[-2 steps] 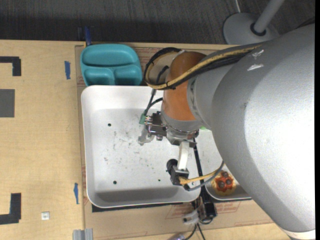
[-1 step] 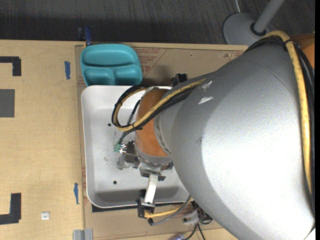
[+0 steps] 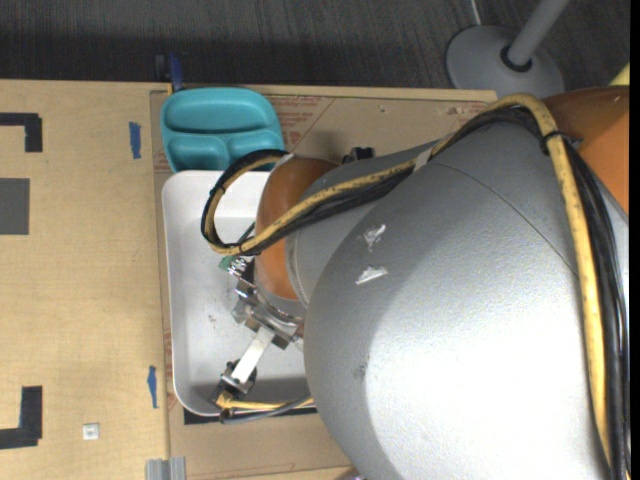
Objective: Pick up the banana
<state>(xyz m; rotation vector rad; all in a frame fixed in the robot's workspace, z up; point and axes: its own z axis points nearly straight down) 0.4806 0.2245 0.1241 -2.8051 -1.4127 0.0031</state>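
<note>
Though under one arm (image 3: 450, 318), one white bin (image 3: 190, 268), perhaps one teal tray (image 3: 220, 128).

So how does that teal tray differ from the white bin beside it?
The teal tray is smaller and blue-green; the white bin is larger and white. The teal tray's top is split into hollows; the white bin is one open basin, partly covered by the arm. Both have rounded corners.

I can read no words or numbers from up here. Faint reddish print runs along the brown cardboard sheet (image 3: 390, 123), just right of the teal moulded plastic tray (image 3: 220, 126), too blurred to make out.
</note>
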